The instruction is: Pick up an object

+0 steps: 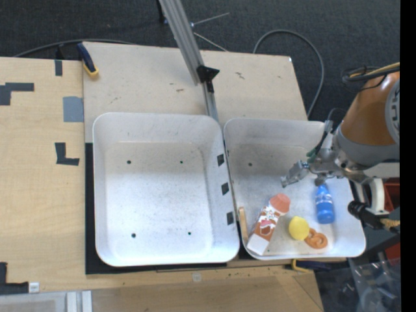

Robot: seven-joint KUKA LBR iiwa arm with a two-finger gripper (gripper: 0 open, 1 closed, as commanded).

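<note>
My gripper (308, 175) hangs over the right bin (260, 142), near its right side, and it is open with nothing between its fingers. One finger (291, 175) points left; the other sits just above the cap of a blue bottle (324, 207), which lies directly below the gripper. Along the bin's front lie an orange and white tube (267, 225), a yellow ball (298, 227) and a small orange ring (317, 240). The grey and orange arm (370, 125) comes in from the right.
The left bin (104, 174) stands beside the right one, sharing a middle wall. A slanted metal rail (188, 41) runs down to the bins' back edge. A yellow and blue clamp (88, 60) lies on the bench at the back left.
</note>
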